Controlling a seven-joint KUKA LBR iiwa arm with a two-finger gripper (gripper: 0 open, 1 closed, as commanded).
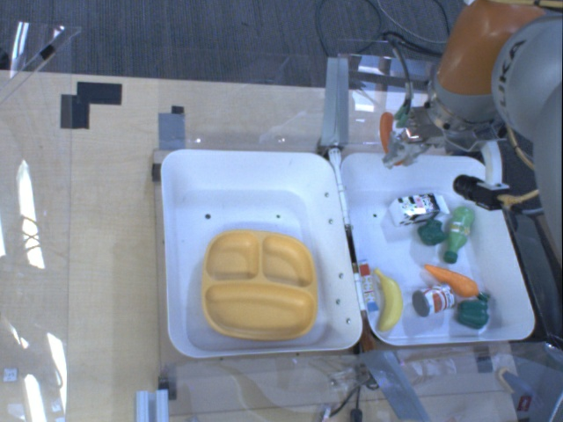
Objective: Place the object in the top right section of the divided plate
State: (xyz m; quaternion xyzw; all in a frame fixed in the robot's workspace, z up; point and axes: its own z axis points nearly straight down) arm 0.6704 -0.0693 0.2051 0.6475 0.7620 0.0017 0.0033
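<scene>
The arm (493,55) reaches in from the right and hangs over the far edge of the right bin (519,323). Its claw (400,148) sits above the bin's back left corner, and a small orange carrot (386,128) stands upright against the claw's left side, apparently pinched between the fingers, though the grip itself is too small to make out clearly.

The yellow divided plate (260,284) lies in the left bin (246,183), toward its near side. Its top right section holds nothing, and the carrot is well apart from it, beyond the wall between the bins.

On the floor of the right bin lie a small black-and-white box (416,207), a dark green piece (431,232) touching a green bottle (456,230), a second carrot (451,279), a small can (433,301), a dark green pepper (472,313) and a banana (388,299) beside the left wall. Both bins rest on the pale wooden table (88,262).
</scene>
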